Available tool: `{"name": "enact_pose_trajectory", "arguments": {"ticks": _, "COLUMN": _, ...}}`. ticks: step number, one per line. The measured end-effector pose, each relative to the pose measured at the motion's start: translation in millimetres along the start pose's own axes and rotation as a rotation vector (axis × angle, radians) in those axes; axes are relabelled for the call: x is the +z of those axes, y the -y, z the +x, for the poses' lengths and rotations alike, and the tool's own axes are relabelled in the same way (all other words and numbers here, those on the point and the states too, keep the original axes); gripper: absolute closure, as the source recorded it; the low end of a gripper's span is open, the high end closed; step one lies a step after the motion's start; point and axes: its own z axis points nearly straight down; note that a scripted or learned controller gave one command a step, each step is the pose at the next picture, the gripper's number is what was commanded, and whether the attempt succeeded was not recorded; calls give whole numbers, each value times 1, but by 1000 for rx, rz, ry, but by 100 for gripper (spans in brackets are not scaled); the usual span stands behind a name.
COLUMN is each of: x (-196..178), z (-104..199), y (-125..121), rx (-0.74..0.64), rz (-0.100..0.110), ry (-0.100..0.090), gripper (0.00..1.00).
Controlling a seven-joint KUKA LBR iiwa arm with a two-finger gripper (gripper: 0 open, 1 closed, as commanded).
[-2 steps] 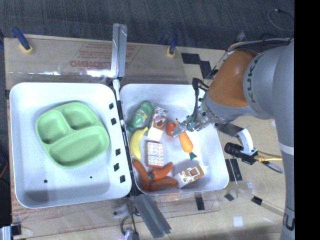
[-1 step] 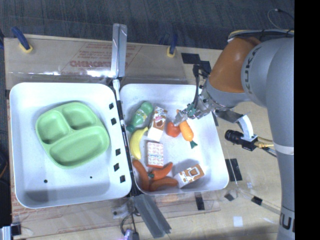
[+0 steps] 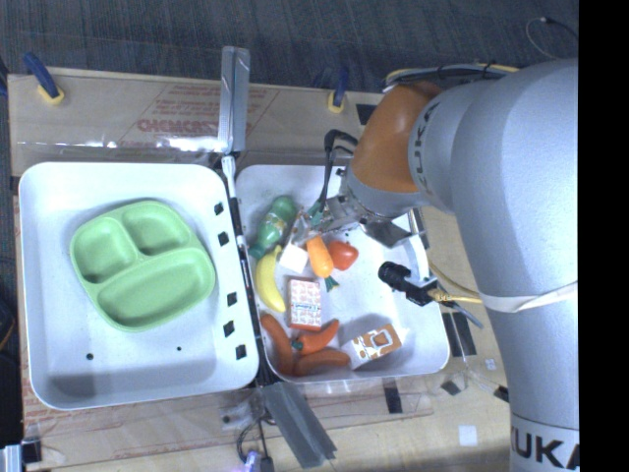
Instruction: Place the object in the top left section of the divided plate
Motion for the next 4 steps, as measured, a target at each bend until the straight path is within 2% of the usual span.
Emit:
{"name": "enact_pose_trajectory", "arguments": {"ticks": 1, "x": -76, "z": 86, "y": -21, "rx": -194, "rz": 28, "ry": -18, "gripper": 100}}
{"name": "enact_pose_trajectory", "arguments": {"ticks": 2, "x": -78, "z": 178, "y": 24, "rx": -280, "rz": 29, "ry": -20, "gripper": 100}}
{"name": "enact_pose_trajectory", "arguments": {"ticks": 3, "x": -66, "z": 263, "y": 3, "rx": -24, "rz": 31, "ry": -15, "gripper": 100}}
{"name": "enact_pose_trajectory", "arguments": {"ticks": 4, "x": -66, "z": 262, "y": 3, "rx": -23, "rz": 31, "ry": -15, "gripper": 0}}
